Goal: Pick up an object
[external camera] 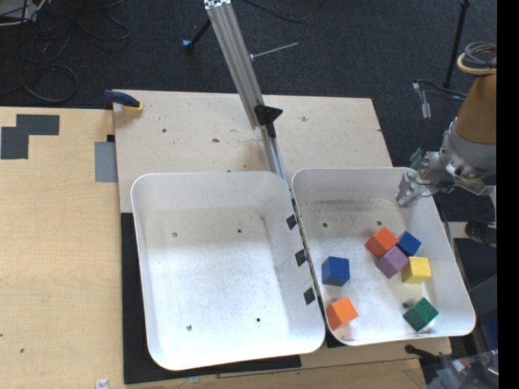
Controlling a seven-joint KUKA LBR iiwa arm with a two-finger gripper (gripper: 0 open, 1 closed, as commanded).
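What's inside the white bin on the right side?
The right bin holds seven blocks: a blue cube, two orange, a small blue, purple, yellow and green. The clustered ones partly cover each other. The claw hovers over its far corner.

Dark carpet (pixel 340 23) with loose cables (pixel 49 47) behind a pale wooden bench (pixel 57 241).

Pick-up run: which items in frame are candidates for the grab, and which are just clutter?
Job:
gripper
right bin cubes: orange cube, small blue cube, purple cube, yellow cube, blue cube, second orange cube, green cube

Lying about:
left bin
aluminium bar
blue clamp
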